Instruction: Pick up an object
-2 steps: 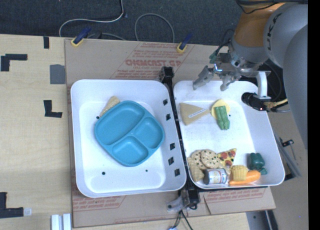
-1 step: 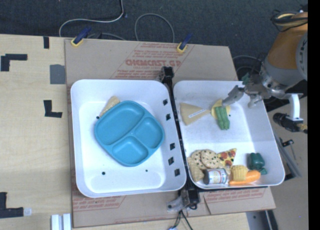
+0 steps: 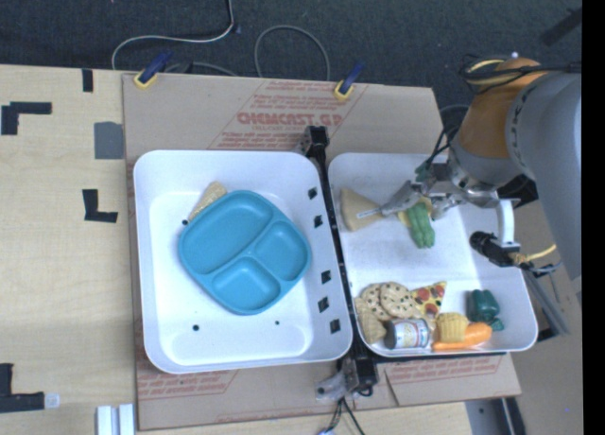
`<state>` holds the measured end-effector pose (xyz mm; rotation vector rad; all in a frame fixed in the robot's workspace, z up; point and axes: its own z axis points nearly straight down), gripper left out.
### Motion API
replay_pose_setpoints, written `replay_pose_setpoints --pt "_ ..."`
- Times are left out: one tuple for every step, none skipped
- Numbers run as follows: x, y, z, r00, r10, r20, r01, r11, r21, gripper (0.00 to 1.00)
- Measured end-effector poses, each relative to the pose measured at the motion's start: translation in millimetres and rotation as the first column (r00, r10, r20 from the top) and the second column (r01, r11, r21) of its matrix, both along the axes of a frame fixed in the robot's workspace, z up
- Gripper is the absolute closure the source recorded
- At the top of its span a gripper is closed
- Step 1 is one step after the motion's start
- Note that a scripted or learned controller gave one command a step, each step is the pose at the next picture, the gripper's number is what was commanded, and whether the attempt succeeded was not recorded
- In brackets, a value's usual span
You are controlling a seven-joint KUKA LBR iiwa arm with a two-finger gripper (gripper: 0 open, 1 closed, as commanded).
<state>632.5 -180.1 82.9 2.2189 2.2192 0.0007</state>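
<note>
Gripper: over the right bin, above a green pickle; grip unclear from here.
Left bin: blue plate.

cardboard sheet: red printed lettering along its far edge, upside down, roughly "CHEMCAST GP", uncertain | small can, right bin near edge: label too small to read

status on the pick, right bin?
Gripper low in right bin, at top end of green vegetable toy. Grasp not confirmed. Beige wedge close on its left; remaining toys piled at near edge, blue tray in left bin.
</note>
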Motion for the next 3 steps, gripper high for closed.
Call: replay_pose_setpoints --pt "-27.8 -14.8 5.3 1.000 0.001 0.006 -0.001 1.000 -0.001 0.00" --pt "-27.1 -15.5 15.3 1.000 0.001 0.007 -0.001 1.000 -0.004 1.00" --pt "24.9 48.1 0.5 1.000 0.008 -0.013 -0.008 1.000 0.005 1.00"
